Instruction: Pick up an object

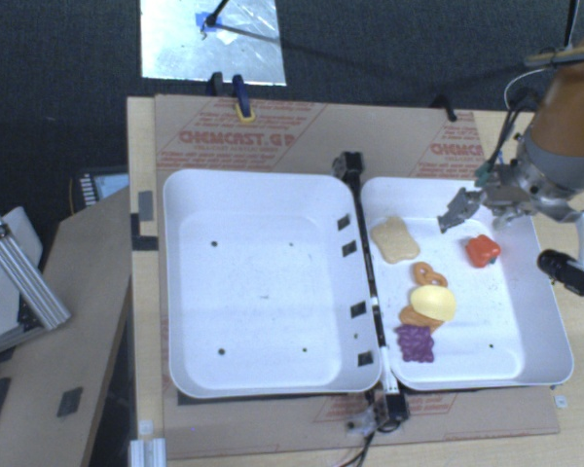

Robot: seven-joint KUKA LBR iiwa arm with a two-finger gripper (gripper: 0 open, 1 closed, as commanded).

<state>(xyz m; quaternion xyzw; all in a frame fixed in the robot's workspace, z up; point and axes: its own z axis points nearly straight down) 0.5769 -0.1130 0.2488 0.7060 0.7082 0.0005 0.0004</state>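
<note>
left bin point(263, 280): bare white floor with a few dark dots. I read it as the drop side.
divider point(362, 261): black clips join the two bins along the shared rims, so they stay put side by side on the desk point(97, 290).
right bin point(535, 343): holds every object, clustered toward its left half.
bread point(395, 239): tan slice, lying flat near the divider, apart from the rest.
pretzel point(428, 275): orange-brown, touching the lemon's top edge.
lemon point(434, 304): yellow, sits in the middle of the pile, partly over an orange piece at its left.
grapes point(416, 342): purple bunch, just below the lemon, touching it. I'd avoid this stack; a grasp would likely snag neighbours.
pepper point(483, 251): red, alone on open floor at upper right. Best target in my view: clear on all sides.
pincer point(459, 210): hangs over the bin's upper area, just up-left of the pepper, between it and the bread. Nothing is in it. Opening: can't tell at this angle.
arm point(565, 115): comes in from the right, tilted toward the bin.
step: I judge it pre-grasp; nothing lifted yet.
</note>
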